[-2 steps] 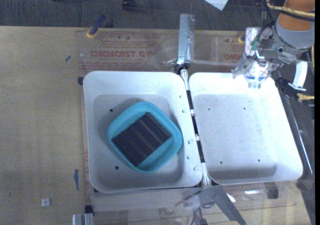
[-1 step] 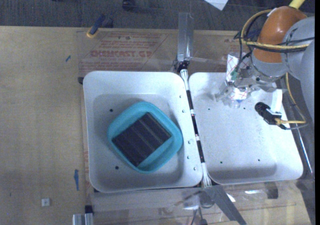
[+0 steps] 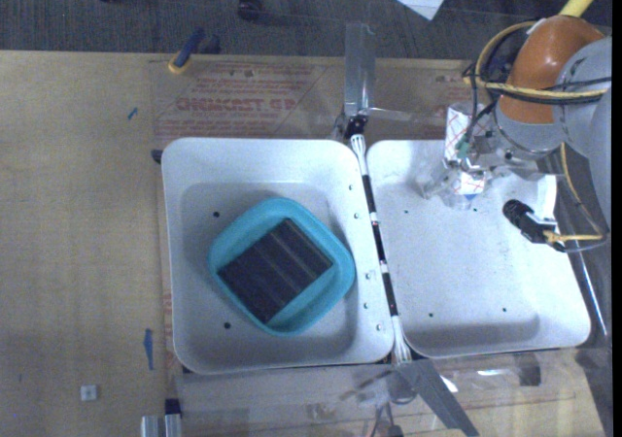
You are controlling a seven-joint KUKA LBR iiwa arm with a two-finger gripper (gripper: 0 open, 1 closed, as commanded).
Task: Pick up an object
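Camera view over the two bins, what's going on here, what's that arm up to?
The grey arm reaches in from the right, and its gripper is down at the far end of the right bin. It is right against a small pale item with red and blue markings. Whether it has hold of the item cannot be told. The left bin holds a blue dish with a dark ridged block lying in it, well away from the arm.

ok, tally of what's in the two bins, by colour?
Teal: 1, a square bowl in the left bin
Black: 1, a ridged block lying inside the bowl
Clear: 1, a crumpled wrapper at the back of the right bin
Total: 3
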